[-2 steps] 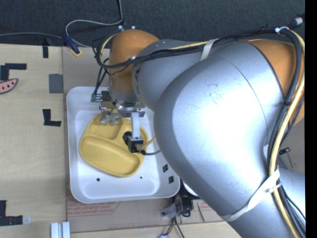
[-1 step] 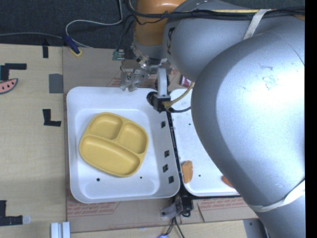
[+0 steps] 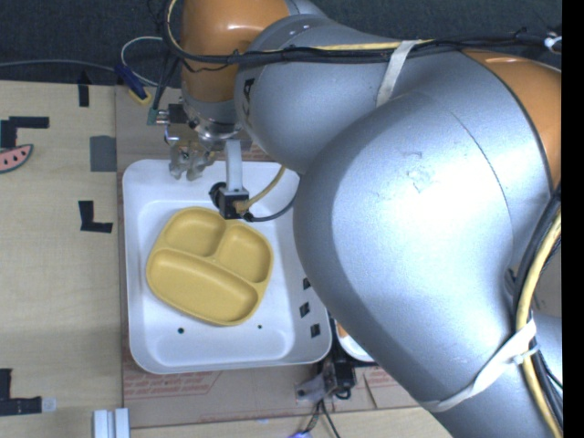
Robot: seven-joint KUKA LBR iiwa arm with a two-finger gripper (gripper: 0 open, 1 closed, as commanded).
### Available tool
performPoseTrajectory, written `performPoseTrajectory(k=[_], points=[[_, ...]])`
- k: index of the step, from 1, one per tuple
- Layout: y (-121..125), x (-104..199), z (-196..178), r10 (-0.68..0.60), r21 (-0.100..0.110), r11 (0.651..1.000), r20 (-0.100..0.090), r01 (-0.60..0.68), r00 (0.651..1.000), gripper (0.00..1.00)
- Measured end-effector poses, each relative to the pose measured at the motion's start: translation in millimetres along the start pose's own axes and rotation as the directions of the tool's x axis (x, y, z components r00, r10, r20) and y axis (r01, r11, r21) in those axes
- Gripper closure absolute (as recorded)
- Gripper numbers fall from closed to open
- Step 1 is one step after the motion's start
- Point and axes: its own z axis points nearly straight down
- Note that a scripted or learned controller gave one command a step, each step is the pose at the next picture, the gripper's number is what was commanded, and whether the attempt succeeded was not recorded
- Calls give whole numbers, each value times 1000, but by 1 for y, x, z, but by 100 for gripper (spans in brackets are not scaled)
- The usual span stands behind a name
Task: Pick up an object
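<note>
Wooden bench, white bin as ref. Yellow divided plate lies flat, centre of bin. My gripper hangs over bin's far rim, fingers slightly apart, nothing betw. them. Risk: plate wide, shallow; fingers may slip off rim. Little room beside plate; more at bin's near side.

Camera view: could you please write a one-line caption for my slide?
Gripper poised at the white bin's far rim, above a yellow divided plate inside.

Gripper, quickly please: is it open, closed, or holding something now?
Gripper: cannot be told; it hangs over the bin's far edge, beyond the yellow plate.
</note>
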Motion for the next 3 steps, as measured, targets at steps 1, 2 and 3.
performPoseTrajectory(k=[1,2,3], points=[[1,0,-129,2,-5,1000,0,-2,1000,100],[0,0,-136,0,-1,1000,3,0,1000,100],[0,1,-146,-2,0,1000,5,2,1000,100]])
